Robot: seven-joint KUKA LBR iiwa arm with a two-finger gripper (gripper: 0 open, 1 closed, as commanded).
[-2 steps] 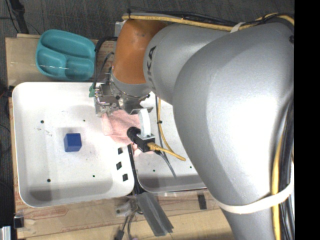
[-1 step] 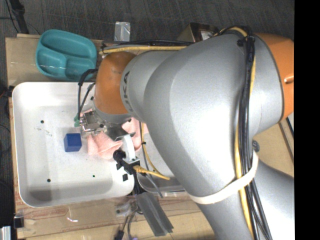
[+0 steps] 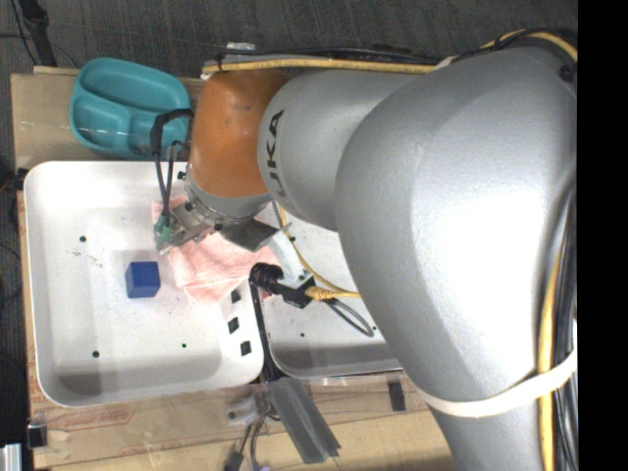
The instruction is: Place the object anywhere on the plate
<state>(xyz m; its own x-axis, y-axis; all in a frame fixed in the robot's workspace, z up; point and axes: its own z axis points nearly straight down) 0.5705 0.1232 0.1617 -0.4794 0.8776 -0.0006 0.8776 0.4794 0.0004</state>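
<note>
At the far left, the shallow white plastic left bin [image 3: 59, 361] sits on the wooden bench [image 3: 147, 430]. Behind its upper edge rests a teal moulded plastic container [image 3: 123, 106], lying on the bench outside the bin. On the bin floor lies a small blue cube [image 3: 143, 279], alone and upright, touching nothing. Just to its right is a crumpled pink cloth [image 3: 211, 263], spread over the bin floor toward the dividing rim. The blue cube lies near the cloth's left edge but apart from it.

Above the cloth hangs the two-finger gripper [image 3: 177, 229], at the end of the grey arm with its orange band [image 3: 231, 135]. The gripper sits up and to the right of the cube, close by yet not touching it. It seems to press into the cloth's upper left corner, though the wrist hides most of it, and how it is set cannot be told.

Further right, the white right bin [image 3: 314, 361] lies mostly under the arm's bulk.
</note>
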